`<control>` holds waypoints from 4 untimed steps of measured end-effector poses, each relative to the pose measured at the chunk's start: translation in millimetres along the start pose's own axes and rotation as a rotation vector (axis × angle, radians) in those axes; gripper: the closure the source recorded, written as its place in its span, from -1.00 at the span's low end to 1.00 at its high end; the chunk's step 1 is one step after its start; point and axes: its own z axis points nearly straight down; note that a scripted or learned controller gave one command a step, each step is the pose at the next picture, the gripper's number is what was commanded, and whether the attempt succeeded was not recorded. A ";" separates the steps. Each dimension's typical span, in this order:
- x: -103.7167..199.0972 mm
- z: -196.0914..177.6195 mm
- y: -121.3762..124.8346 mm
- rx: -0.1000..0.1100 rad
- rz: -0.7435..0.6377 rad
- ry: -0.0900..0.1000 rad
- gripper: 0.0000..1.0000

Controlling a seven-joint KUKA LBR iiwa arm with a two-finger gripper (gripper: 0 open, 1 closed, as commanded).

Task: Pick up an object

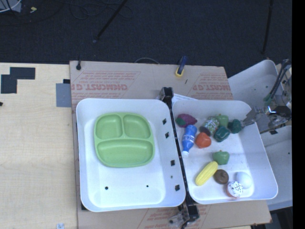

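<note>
One end effector (fingers' state impossible to tell) blurs at the right bin edge.

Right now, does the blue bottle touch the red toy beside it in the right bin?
Touching. The camera view shows the blue bottle pressed against the left side of the red toy, with no white bin floor between them.
</note>
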 end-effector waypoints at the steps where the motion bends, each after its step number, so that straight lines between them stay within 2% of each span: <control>1: 6.2 60.8 -6.6 0.006 -0.001 0.002 -1.00; 3: 4.4 150.6 -11.3 0.005 0.000 0.002 -1.00; 4: 7.1 183.9 -11.2 0.003 0.000 0.002 -1.00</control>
